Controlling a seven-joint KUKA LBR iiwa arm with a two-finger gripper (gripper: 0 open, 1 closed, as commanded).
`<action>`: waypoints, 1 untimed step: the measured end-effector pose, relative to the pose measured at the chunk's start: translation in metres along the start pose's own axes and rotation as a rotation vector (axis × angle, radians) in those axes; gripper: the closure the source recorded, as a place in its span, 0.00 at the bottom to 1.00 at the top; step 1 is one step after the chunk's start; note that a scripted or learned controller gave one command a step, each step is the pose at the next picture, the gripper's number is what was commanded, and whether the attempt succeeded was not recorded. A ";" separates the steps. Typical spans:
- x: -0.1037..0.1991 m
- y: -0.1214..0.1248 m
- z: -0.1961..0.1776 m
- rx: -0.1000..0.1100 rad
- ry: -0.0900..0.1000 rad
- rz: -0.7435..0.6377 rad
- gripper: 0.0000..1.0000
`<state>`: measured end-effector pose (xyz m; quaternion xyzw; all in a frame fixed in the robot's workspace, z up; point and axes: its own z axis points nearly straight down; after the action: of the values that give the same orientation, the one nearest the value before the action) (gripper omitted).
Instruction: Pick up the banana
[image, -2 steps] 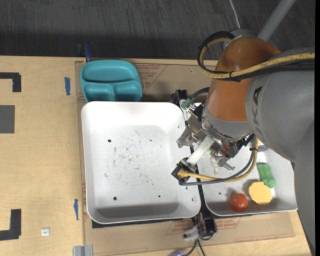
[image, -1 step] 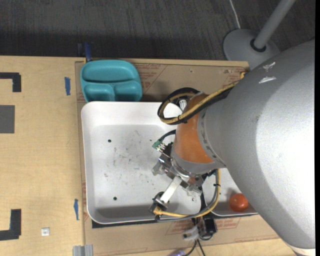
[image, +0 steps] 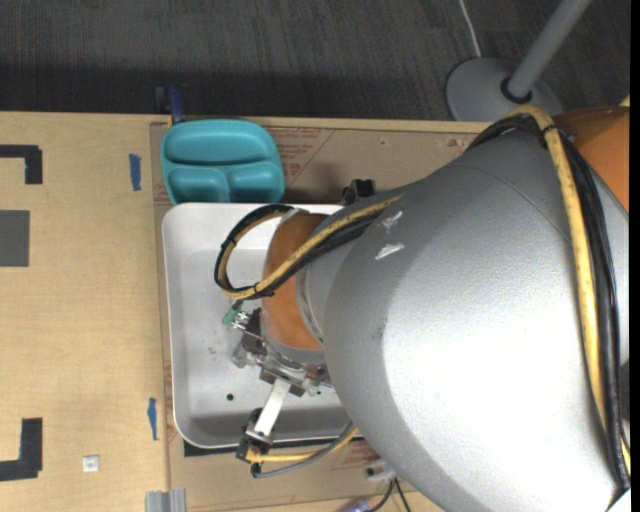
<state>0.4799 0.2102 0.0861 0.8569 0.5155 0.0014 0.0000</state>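
**Banana's spot hidden, end effector low in the bin**

The banana's place could not be told; as a guess, it lay under the arm in the covered part of the bin. On the left, the bench (image: 80, 300) was bare cardboard. A teal tray (image: 222, 160) sat just beyond the far rim of the white bin (image: 190, 300). The bin's visible left strip held no fruit. The end effector (image: 258, 352) reached down near the bin floor, and whether it was open or closed could not be told. The grey arm (image: 480, 330) covered everything to the right.

A banana should be light, fairly firm and smooth-skinned, and it bruises under a hard squeeze. The best hold is probably across the middle of its curve, where it is thickest.
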 end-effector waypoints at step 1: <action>0.012 -0.008 -0.027 0.002 -0.004 0.369 0.00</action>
<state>0.4787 0.2245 0.1136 0.9370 0.3494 -0.0009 -0.0003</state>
